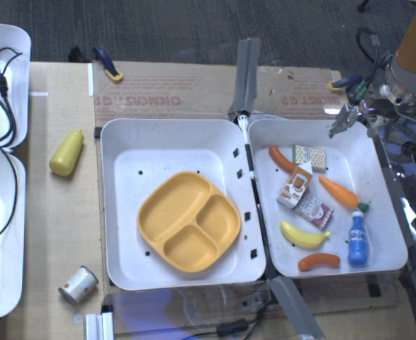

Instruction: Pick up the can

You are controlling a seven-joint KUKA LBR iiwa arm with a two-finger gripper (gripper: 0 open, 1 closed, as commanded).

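Seen from above, the left bin point(115, 211) holds a yellow divided plate point(188, 221) with three sections. The right bin point(378, 183) holds two red sausages point(281, 159), a carrot point(339, 193), a banana point(304, 234), a blue bottle point(358, 240) with a white cap, and three small cartons point(296, 187) whose print is too small to read. The can point(78, 284) lies on its side on the tabletop point(59, 218), outside both bins, near the left bin's front left corner. A yellow squeeze bottle point(66, 153) lies farther back on the same side. Behind the bins, cardboard point(172, 94) carries red lettering, upside down and not readable. The gripper point(351, 119) hovers over the right bin's back right corner; I cannot tell how far the jaws are open.
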